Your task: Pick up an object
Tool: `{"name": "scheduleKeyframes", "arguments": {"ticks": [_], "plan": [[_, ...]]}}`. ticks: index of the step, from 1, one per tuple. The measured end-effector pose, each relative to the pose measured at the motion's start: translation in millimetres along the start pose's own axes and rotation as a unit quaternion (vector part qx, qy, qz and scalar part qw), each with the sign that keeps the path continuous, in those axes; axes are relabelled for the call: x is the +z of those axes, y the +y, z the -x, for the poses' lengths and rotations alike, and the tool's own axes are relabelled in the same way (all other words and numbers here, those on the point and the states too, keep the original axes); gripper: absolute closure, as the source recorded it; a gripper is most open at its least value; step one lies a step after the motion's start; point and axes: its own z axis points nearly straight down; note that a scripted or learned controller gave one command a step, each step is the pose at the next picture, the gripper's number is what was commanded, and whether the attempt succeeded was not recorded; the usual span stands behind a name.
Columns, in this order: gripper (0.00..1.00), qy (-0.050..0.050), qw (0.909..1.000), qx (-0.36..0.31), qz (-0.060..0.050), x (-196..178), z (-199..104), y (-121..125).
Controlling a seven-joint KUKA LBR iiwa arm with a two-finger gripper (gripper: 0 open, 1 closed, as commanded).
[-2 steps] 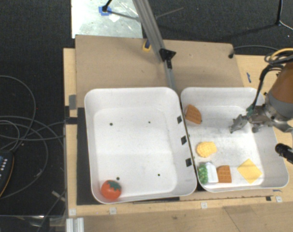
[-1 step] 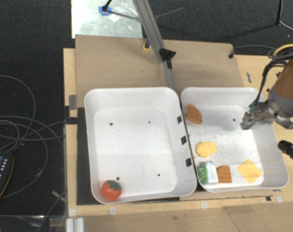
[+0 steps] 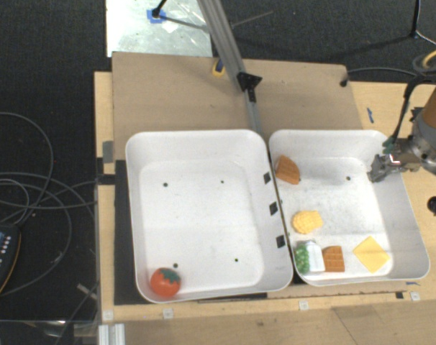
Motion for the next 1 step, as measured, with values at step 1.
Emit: {"name": "scheduleKeyframes", "arguments": {"ticks": [1], "plan": [[1.0, 0.0, 1.0, 0.0, 0.0, -45.5, 6.8, 2.0]]}}
